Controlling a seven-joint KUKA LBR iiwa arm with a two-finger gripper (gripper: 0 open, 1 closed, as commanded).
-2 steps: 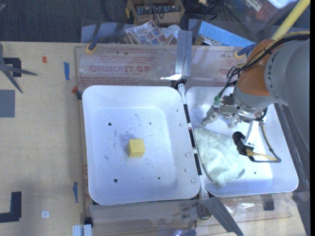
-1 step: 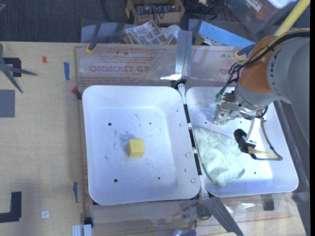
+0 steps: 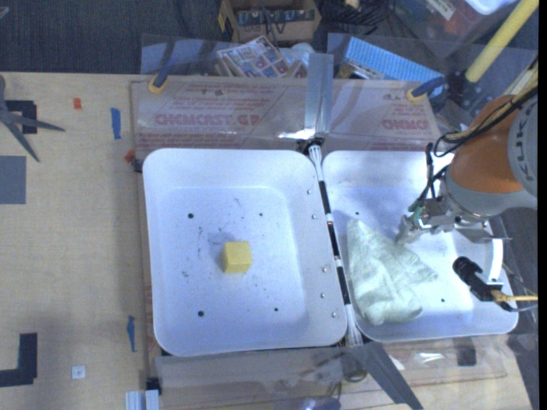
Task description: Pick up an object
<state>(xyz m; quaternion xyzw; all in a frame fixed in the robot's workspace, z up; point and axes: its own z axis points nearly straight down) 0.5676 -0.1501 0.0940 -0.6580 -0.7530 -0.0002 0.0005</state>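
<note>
Yellow block (image 3: 237, 257) mid left bin; crumpled white cloth (image 3: 382, 276) lies in right bin

The left bin (image 3: 171, 195) offers wide open floor on every side of the small yellow block (image 3: 238, 257), which sits well apart from all four walls. In the right bin (image 3: 376, 178) the crumpled white cloth (image 3: 383, 276) fills the near left part; the arm (image 3: 487, 165) and its claw (image 3: 419, 222) crowd the right side, leaving the far strip free.

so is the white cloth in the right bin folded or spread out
Neither neatly: the white cloth lies crumpled in a loose heap in the right bin.
</note>
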